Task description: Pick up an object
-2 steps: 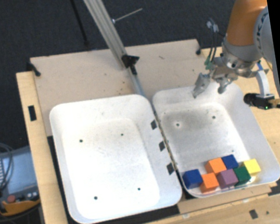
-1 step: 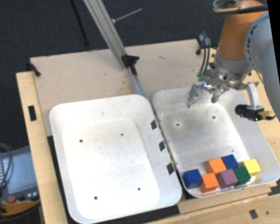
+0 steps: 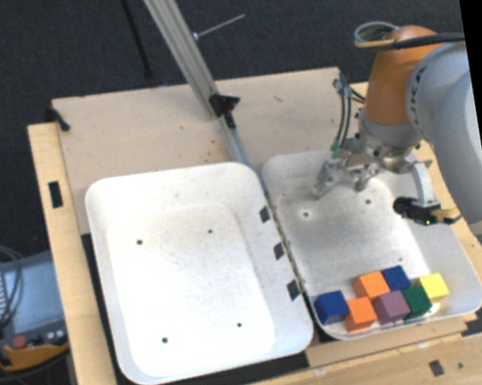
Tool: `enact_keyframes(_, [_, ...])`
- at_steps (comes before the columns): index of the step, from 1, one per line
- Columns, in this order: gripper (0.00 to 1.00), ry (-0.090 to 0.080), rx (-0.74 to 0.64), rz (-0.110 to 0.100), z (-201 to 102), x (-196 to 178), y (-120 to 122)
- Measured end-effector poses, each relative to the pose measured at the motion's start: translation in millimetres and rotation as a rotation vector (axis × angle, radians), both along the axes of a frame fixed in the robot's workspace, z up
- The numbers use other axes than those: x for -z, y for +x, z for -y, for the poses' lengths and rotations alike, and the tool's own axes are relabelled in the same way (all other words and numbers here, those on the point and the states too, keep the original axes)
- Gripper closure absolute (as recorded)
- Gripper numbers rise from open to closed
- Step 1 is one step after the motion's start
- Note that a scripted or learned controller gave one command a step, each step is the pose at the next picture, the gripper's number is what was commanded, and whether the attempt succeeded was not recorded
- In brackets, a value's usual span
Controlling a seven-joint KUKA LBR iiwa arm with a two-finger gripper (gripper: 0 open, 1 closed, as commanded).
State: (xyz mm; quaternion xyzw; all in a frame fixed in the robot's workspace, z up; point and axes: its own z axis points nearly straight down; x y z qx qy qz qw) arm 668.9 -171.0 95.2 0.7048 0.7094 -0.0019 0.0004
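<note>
Blocks, 7 of them, sat bunched in the near corner of the right bin (image 3: 311, 176), touching or almost touching one another: a blue block (image 3: 331, 306) at the left end, an orange block (image 3: 361, 311) just right of it, a purple block (image 3: 391, 306) next, a green block (image 3: 417, 300) after that, and a yellow block (image 3: 434, 285) at the right end; behind these we saw a 2nd orange block (image 3: 373, 284) and a 2nd blue block (image 3: 396, 277) side by side. We saw the gripper (image 3: 347, 175) over the far part of the same bin, well apart from the blocks, w/ nothing between its fingers; the 2 metal fingers looked splayed apart, i.e. jaws fairly wide, though the view was coarse. Above it rose the arm's orange band (image 3: 392, 86) and the grey arm body (image 3: 453, 126), coming in from the right. A small black part (image 3: 411, 208) w/ a green light hung by the right rim of that bin. The left bin (image 3: 106, 254) lay beside the right one, the two nearly touching along the middle, where a few black clips (image 3: 279, 249) sat. A slanted aluminium rail (image 3: 187, 50) ran from the far side down to the bins' far edge. At the far left, off the bench (image 3: 120, 115), sat a handheld control pendant (image 3: 25, 307) w/ cables.
</note>
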Motion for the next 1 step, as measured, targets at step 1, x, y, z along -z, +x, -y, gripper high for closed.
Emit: enact_keyframes(1, [1.0,-0.003,-0.002,0.008,1.2,-15.3,2.2])
